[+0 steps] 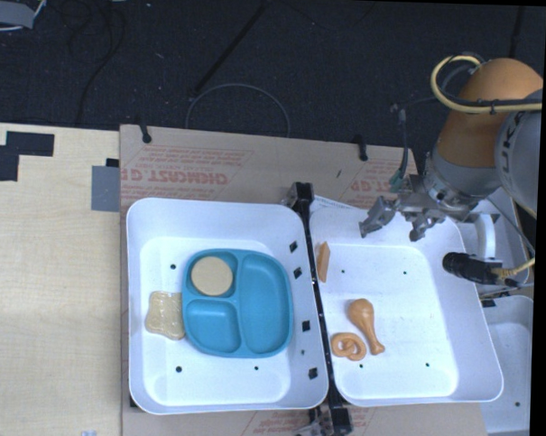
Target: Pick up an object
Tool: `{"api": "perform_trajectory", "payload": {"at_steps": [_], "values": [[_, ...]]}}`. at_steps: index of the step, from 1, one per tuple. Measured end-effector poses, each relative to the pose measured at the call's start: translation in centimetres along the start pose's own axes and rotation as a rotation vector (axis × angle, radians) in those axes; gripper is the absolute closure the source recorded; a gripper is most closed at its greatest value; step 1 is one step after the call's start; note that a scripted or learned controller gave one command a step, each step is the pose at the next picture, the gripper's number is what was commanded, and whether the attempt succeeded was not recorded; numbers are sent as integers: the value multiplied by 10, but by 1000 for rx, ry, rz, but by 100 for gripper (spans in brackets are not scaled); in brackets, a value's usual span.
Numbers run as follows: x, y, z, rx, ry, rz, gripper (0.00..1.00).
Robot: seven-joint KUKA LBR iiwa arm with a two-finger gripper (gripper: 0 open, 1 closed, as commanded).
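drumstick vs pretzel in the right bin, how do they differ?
Shape: the drumstick is a solid club, with a fat end tapering to a thin shank; the pretzel is a small looped ring with holes. Size: the drumstick is longer, the pretzel more compact. Pose: the drumstick lies diagonally; the pretzel lies flat at its lower left. Both are orange-tan toy foods lying close together in the right bin.

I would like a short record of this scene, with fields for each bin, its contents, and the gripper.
left bin: blue divided plate with a round tan cookie in its upper-left compartment; pale waffle-like piece beside the plate's left edge
right bin: drumstick, pretzel touching or nearly touching it, small orange wedge by the left wall
gripper: open, above the right bin's far edge, holding nothing
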State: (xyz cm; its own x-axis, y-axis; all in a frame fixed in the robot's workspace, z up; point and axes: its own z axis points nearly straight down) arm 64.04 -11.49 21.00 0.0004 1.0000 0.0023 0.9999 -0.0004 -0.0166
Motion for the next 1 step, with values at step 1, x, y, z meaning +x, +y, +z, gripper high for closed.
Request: {"api": "perform_trajectory", "payload": {"at_steps": [1], "values": [[0, 3, -8, -13, -1, -2, 0]]}}
